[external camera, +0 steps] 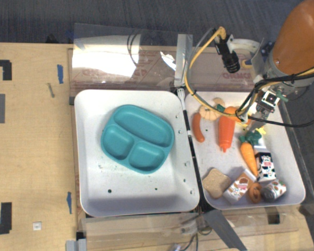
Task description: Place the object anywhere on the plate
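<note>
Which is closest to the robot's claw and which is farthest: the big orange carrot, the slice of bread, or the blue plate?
Seen from the camera view, starting from the gripper:
1. Big orange carrot, just beside it in the right bin.
2. Slice of bread, at the right bin's near edge.
3. Blue plate, over in the left bin.

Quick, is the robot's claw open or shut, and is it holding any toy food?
Gripper: cannot be told; it hangs over the right bin by the carrots.
</note>
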